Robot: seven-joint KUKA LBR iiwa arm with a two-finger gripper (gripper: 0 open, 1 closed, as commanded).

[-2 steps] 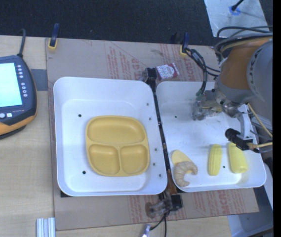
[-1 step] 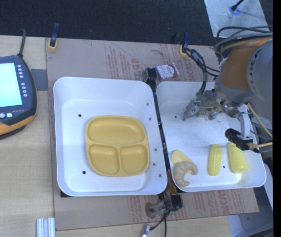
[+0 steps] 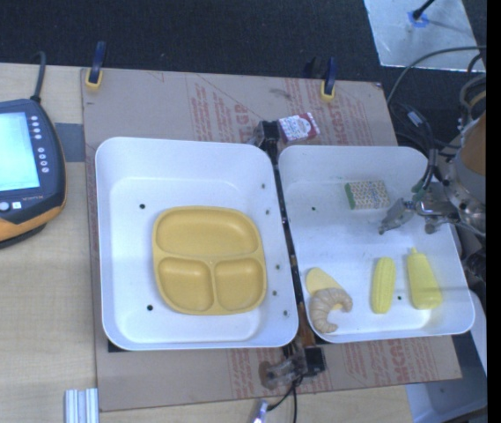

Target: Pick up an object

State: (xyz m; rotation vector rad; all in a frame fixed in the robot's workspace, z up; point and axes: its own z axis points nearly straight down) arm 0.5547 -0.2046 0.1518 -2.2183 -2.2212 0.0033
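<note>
In the right bin [image 3: 320,170] lie a small speckled green-grey block [image 3: 367,194] near the back, a corn cob [image 3: 383,285], a yellow bar-shaped piece [image 3: 423,280], a pale yellow slice [image 3: 320,279] and a tan curled pastry [image 3: 330,308] at the front. My gripper [image 3: 411,222] hangs over the right side of this bin, just right of the speckled block and behind the corn. Its fingers are spread open with nothing between them.
The left bin [image 3: 127,174] holds a yellow divided plate [image 3: 208,259]. A tablet-like pendant [image 3: 8,170] lies on the bench at the far left. A small red-and-white packet [image 3: 298,128] sits behind the bins, with clamps along the cardboard's back edge.
</note>
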